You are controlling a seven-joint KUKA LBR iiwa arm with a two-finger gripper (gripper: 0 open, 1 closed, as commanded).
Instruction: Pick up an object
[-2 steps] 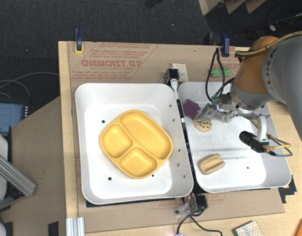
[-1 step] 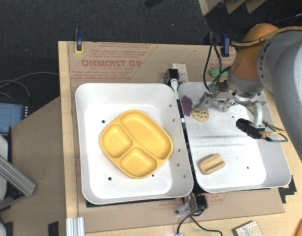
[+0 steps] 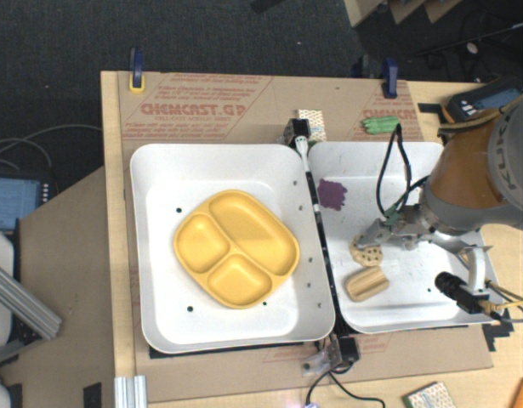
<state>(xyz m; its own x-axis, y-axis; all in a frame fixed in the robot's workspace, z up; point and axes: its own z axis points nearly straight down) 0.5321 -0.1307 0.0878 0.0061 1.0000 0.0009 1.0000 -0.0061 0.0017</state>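
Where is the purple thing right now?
The purple thing lies in the right bin, near its upper left corner, beside the divider, above the cookie and the tan piece.

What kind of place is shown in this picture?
Probably a robotics lab bench: a grey and orange arm reaches over two white bins on a clamped board, with loose cables around.

My gripper [image 3: 372, 236] is in the right bin [image 3: 414, 313], over the cookie [image 3: 364, 253]. The roll [image 3: 366, 284] lies nearer the camera. The tray [image 3: 235, 247] sits in the left bin [image 3: 159, 253].
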